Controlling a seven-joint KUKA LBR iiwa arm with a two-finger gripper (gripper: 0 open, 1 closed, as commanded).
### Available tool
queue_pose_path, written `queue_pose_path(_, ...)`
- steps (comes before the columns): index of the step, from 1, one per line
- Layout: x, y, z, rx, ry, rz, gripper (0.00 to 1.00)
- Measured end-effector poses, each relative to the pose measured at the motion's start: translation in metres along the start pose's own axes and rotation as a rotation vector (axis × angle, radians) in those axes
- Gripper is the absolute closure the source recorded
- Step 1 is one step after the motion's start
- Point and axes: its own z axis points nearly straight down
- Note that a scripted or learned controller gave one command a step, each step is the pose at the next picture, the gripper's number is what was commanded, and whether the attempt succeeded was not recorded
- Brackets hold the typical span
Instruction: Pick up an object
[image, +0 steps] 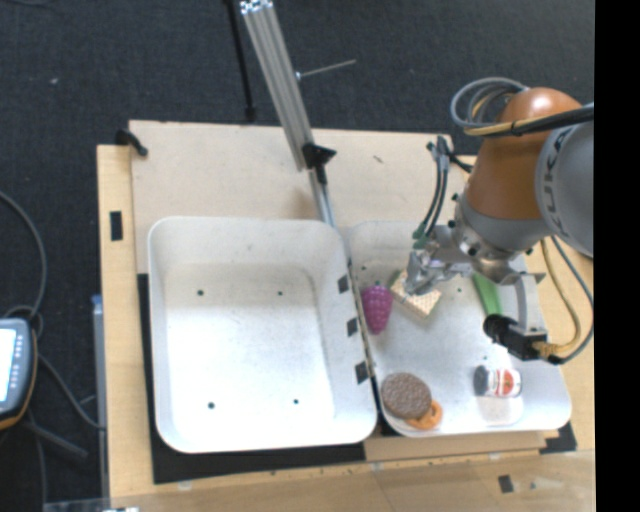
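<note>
The tan block (417, 299) lies in my right-hand bin (455, 415), toward its far left part, tilted a little, and my claw (428, 275) is down right over it, the fingertips at or touching its upper edge. I cannot tell from this slanted view whether the fingers are spread or closed, nor whether the block sits between them, so I will not call it held. I judge this to be the grasp step itself: descent done or nearly so, lift not yet made. Next I need the fingers astride the block's two sides, a firm close, then a straight rise clear of the bin wall. Just beside the block, toward the wall between the bins, stands a purple object (376, 306), close enough to be nudged. Nearer the front lie a brown disc (405, 395) on something orange, and a small white and red item (498, 382); a green piece (487, 295) sits under my wrist.
</note>
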Motion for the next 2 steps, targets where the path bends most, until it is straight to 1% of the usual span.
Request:
queue_pose_path(1,0.044,0.032,-0.013,-0.001,0.0,0.0,1.0)
queue_pose_path(2,0.086,0.06,-0.001,0.0,-0.002,0.002,1.0)
